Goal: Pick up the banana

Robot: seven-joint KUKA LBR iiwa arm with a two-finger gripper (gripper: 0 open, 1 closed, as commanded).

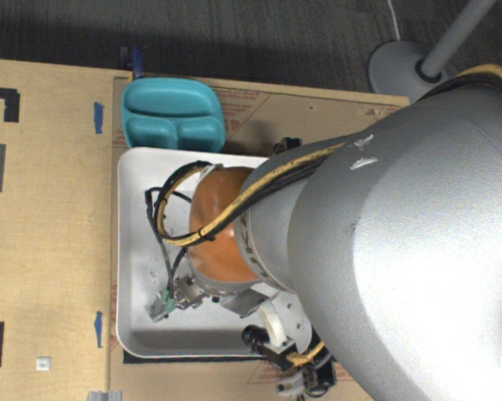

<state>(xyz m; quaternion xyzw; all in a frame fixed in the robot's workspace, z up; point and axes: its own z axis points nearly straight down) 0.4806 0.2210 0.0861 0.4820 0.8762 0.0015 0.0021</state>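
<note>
The big grey arm [386, 230] reaches in from the right and covers most of the white bin [133, 230]. Its orange band [219, 227] hangs over the middle of the bin, with black and yellow cables looping to its left. Below the band, the gripper [171, 299] points down toward the bin's front left area, close to the floor. The arm hides whatever lies beneath it in the bin.
A teal moulded tray [173, 113] stands just behind the bin's far edge. The brown cardboard bench [44, 224] with black and blue tape marks stretches to the left. A grey lamp base [406, 65] sits at the back right.
</note>
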